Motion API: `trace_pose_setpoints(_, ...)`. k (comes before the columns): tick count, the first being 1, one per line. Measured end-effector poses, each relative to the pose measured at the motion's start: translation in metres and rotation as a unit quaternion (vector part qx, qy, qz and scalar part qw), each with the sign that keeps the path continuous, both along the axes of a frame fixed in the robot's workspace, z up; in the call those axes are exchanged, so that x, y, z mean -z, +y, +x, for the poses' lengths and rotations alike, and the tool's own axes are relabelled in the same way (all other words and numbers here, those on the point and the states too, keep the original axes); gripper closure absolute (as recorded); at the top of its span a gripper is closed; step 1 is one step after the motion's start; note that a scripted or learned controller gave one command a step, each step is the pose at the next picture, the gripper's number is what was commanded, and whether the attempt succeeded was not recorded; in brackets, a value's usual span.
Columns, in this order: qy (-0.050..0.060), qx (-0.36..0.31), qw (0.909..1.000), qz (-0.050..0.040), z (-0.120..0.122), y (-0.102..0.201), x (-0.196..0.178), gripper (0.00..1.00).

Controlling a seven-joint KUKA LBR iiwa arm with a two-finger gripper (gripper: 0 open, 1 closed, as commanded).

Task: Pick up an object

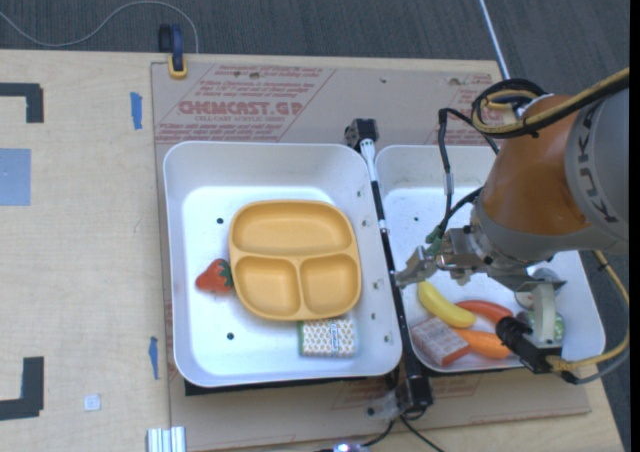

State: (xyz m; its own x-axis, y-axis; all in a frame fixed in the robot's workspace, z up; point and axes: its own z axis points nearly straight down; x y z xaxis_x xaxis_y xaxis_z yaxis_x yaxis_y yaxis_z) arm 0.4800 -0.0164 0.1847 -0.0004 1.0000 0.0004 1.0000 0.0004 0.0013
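Note:
My gripper (418, 266) hangs over the left side of the right bin (592, 335), close to its left wall, under the grey and orange arm. Just below it lies a yellow banana (445, 306). To the banana's right are a red chili-like piece (488, 309) and an orange carrot (484, 344). A pink block (438, 342) lies at the bin's front. A white and green object (546, 321) sits at the right, partly behind the arm's cables. I see nothing held in the gripper.
The left bin (190, 240) holds a yellow divided plate (295, 258), a red strawberry (213, 277) at the plate's left, and a small patterned box (328, 338) at its front. A black clamp (362, 131) sits between the bins at the back.

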Motion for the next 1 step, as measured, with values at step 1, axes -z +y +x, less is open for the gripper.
trace_pose_setpoints(1,0.000,0.000,1.0000,0.0000,0.0000,0.0000,0.0000,0.00)
